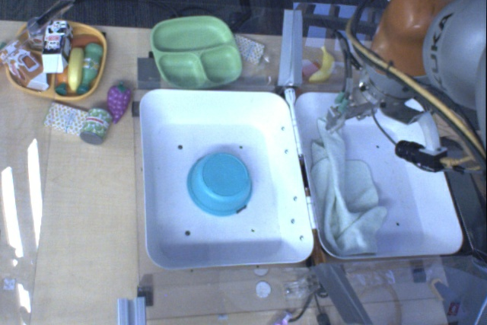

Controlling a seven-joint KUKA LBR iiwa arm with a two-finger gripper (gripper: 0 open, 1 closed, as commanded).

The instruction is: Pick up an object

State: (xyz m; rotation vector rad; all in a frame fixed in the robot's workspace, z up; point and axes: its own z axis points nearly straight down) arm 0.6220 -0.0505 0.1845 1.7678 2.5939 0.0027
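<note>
My hand (340, 112) hangs over the far-left corner of the right bin (426, 240), just at the top end of the crumpled white towel (346, 198) lying along that bin's left wall; I cannot tell whether it is open or closed. In the left bin (167, 240), a blue bowl (221, 183) sits near the middle.

Bright, even light, soft focus, faint shadows

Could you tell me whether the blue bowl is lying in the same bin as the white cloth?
No, the blue bowl sits in the left bin, while the white cloth lies in the right bin.
</note>
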